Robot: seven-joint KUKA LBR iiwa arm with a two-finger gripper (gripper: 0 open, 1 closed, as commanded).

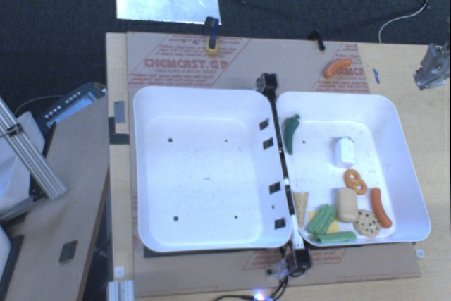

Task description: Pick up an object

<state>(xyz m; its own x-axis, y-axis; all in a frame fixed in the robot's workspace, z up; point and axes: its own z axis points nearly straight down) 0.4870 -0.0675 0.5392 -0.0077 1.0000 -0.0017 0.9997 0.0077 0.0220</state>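
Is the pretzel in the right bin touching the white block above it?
Apart. The camera view shows a strip of bare bin floor between the pretzel and the white block.

pretzel in right bin, behind cookie.

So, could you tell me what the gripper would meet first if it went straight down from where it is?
Probably the bare bench just outside the right bin, though depth is unclear.
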